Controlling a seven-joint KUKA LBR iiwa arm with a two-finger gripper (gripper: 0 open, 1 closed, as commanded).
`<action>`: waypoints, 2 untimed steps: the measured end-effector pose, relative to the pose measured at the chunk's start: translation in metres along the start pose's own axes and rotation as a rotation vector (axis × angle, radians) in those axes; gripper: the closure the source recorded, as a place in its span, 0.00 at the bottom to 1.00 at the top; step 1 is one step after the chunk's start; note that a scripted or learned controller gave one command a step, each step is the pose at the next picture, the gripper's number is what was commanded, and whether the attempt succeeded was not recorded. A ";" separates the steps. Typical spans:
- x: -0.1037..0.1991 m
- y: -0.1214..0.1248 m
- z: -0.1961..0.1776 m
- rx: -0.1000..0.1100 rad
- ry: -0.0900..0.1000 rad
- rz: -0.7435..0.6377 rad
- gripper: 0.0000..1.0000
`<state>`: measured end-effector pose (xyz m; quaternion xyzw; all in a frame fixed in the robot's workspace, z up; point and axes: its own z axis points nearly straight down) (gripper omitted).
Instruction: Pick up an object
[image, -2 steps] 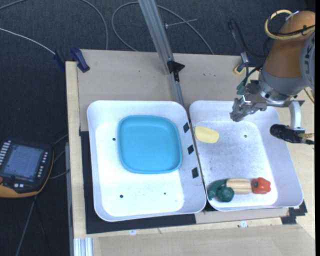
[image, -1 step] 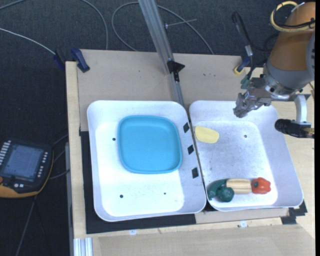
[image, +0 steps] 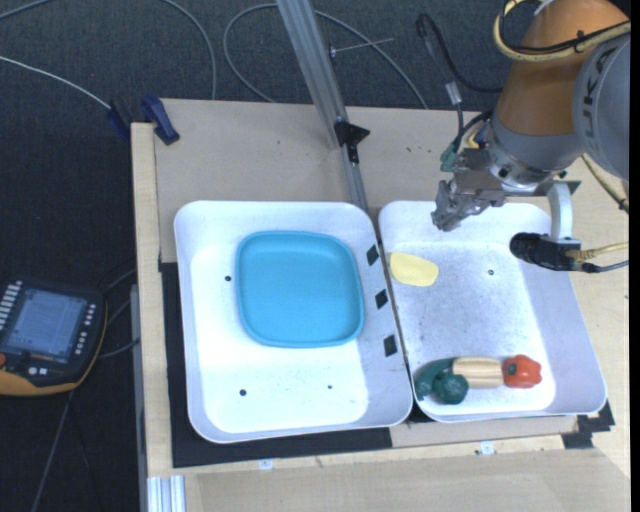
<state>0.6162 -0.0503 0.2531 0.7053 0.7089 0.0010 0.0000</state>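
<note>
My gripper (image: 449, 215) hangs over the far left corner of the right bin (image: 500, 300), with nothing visibly between its fingers. A pale yellow chip-shaped piece (image: 413, 269) lies on the bin floor just below and left of it. Along the bin's near edge lie a green object (image: 443, 385), a tan stick-shaped piece (image: 478, 372) and a red tomato-like object (image: 521, 371), side by side. The left bin (image: 205, 330) holds a light blue square plate (image: 299, 288).
A slanted metal pole (image: 325, 80) rises behind the bins. A black cylindrical part (image: 540, 250) sticks out from the arm over the right bin's far right side. Cables run across the dark floor behind the bench, and a handheld pendant (image: 45, 330) lies at left.
</note>
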 end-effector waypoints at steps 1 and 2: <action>0.060 -0.006 -0.001 0.001 0.000 0.000 1.00; 0.118 0.000 0.001 0.001 0.000 0.000 1.00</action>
